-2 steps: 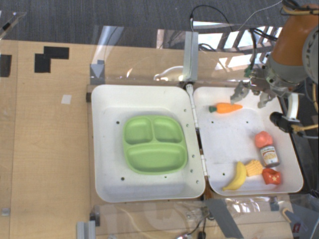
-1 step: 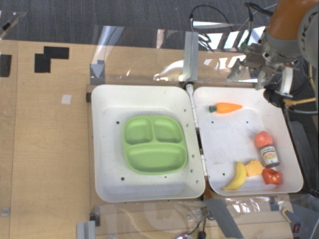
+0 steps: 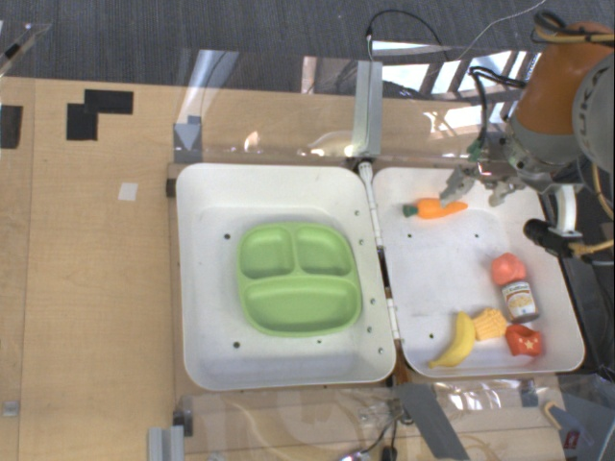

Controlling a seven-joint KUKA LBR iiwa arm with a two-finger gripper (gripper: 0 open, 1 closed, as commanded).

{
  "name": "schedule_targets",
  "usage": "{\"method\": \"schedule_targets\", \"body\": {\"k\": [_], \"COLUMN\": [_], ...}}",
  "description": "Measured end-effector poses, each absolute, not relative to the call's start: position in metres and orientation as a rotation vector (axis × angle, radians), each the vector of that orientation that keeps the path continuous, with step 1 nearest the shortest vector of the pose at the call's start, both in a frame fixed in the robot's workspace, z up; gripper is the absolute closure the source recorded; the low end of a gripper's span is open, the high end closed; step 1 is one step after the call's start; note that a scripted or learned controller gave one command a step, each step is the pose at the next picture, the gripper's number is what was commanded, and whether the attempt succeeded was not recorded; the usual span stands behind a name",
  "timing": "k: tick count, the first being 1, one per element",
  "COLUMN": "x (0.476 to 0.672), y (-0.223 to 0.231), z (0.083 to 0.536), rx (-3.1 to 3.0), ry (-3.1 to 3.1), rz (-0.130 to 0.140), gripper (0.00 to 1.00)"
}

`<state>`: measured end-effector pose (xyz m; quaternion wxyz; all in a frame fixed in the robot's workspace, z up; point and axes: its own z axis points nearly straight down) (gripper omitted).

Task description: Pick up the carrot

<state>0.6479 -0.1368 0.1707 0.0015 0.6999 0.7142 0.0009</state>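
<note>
Jaws spread open, the arm is hovering at the right bin's far edge, fingers straddling the carrot's orange tip for a grasp.

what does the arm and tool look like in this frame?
The arm is grey with a broad orange band above the wrist. Thin dark cables loop off it toward the back of the bench. The tool is small, metallic grey, with two pale slim fingers at its end.
</note>
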Motion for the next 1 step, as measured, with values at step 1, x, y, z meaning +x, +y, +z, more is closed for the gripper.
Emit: {"method": "schedule_targets", "body": {"k": [1], "x": [0.6718], "y": [-0.1338], "z": [0.1075], "rx": [2.013], "ry": [2.387], "rz": [0.018], "gripper": [0.0]}}
